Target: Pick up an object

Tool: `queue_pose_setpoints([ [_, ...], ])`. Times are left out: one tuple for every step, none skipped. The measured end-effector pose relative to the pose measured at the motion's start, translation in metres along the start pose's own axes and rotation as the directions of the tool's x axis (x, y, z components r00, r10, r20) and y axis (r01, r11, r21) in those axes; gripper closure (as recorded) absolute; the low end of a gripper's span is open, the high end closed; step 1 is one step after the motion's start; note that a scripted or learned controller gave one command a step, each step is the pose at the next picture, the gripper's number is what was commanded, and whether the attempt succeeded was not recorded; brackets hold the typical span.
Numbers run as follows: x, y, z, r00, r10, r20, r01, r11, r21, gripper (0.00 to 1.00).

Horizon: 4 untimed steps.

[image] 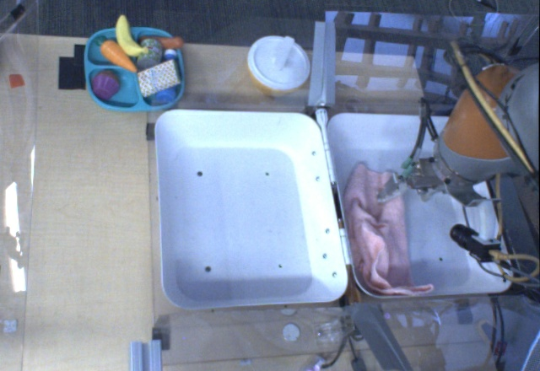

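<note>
A pink cloth (378, 230) lies crumpled along the left side of the right bin (447, 264), reaching from mid-bin to the front wall. My gripper (396, 186) hangs low over the cloth's upper right edge, its fingers pointing left from the arm's grey wrist and orange band. The fingertips sit at the fabric, and a fold seems to rise between them, but the grip itself is too small to make out.
The left bin (245, 209) lies beside it, parted by a hinged divider (333, 192). Behind the bins stand a blue tray of toy food (135, 67), a white lidded bowl (278, 64) and a metal frame (405, 49). Cables run at the right.
</note>
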State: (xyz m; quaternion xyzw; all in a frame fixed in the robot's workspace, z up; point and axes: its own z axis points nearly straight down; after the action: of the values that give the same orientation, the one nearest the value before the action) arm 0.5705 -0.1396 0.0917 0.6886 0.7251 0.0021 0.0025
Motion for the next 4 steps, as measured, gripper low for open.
queue_pose_setpoints([
  [0.044,0.010,0.002,0.993,-0.116,0.002,0.116,0.993,-0.008,0.00],
  [0.044,0.013,-0.011,0.993,-0.116,0.004,0.116,0.993,-0.015,1.00],
  [0.044,0.013,-0.011,0.993,-0.116,0.004,0.116,0.993,-0.015,0.00],
  [0.015,-0.059,0.001,0.994,-0.111,0.004,0.111,0.994,-0.009,0.00],
])
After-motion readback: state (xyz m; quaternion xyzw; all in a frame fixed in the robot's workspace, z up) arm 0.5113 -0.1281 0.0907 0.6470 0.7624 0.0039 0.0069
